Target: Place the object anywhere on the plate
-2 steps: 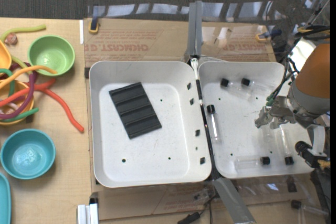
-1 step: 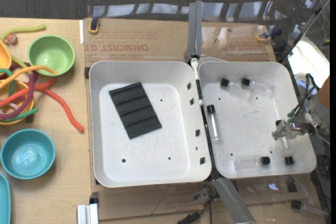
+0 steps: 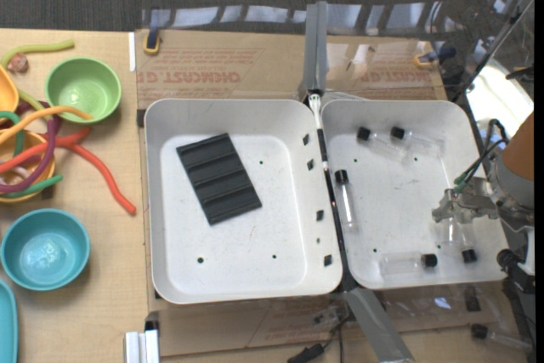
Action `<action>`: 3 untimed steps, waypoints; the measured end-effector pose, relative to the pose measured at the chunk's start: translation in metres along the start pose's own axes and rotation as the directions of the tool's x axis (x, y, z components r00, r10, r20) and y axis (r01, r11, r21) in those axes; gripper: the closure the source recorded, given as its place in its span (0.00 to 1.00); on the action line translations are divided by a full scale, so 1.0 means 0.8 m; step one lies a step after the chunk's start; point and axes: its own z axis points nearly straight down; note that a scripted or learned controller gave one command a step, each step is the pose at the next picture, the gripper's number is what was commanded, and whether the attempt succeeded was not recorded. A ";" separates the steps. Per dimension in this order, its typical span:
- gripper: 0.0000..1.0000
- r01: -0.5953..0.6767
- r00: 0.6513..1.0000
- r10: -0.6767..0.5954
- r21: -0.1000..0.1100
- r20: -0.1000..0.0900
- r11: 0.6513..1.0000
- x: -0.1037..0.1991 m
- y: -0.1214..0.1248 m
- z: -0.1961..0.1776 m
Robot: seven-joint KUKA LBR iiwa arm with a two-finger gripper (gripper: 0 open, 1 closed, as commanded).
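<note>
The left bin (image 3: 161, 183) holds a dark ribbed plate (image 3: 218, 178) in its upper-left part; its right and lower floor lies open. In the right bin (image 3: 459, 119), clear tubes (image 3: 344, 195) lie scattered along the top, left edge and bottom, leaving the middle free.

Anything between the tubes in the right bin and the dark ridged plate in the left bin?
Only the rims where the two bins meet, running between the clear tubes and the dark ridged plate. The left bin's floor around the plate shows nothing loose. The gripper hangs at the right bin's right edge, by the tubes.
</note>
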 end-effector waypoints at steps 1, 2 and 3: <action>1.00 -0.086 0.996 0.086 0.000 -0.006 0.996 0.002 0.002 0.000; 1.00 -0.308 0.951 0.308 -0.004 -0.011 0.951 0.009 0.006 0.000; 1.00 -0.600 0.800 0.600 0.002 -0.021 0.800 0.019 0.008 -0.001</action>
